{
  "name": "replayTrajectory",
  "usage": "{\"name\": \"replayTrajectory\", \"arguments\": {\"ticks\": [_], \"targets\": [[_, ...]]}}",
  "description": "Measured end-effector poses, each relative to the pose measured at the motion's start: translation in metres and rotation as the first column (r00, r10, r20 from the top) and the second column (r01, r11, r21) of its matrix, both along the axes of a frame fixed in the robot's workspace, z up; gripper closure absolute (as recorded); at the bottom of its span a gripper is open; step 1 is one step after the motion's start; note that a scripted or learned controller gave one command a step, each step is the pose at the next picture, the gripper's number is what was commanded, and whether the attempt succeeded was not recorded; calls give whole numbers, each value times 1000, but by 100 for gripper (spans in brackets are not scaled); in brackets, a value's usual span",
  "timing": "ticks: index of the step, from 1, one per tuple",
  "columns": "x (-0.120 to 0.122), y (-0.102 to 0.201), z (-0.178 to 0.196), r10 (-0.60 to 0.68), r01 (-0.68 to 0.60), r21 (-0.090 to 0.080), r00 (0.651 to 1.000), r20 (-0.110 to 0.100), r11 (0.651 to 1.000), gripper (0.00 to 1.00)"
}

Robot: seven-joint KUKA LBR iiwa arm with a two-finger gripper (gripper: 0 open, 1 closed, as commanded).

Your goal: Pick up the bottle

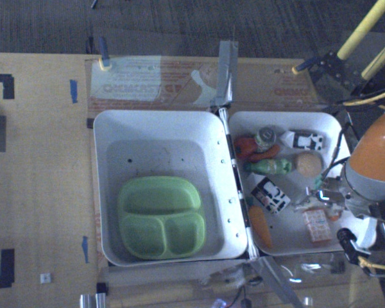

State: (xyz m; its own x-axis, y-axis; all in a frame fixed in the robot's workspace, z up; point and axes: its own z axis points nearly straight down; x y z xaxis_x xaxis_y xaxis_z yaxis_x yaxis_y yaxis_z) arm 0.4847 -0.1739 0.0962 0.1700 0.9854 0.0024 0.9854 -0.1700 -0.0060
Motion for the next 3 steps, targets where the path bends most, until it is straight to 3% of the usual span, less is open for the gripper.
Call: {"name": "replayTrajectory", "arguments": {"ticks": [1,2,3], "targets": [[4,43,-10,-476,476,-4,880,10,880,0],[88,56,-2,-589,588,-7,808,0,808,0],[169,37,37,-678,677,-28,735,-36,735,0]]}}
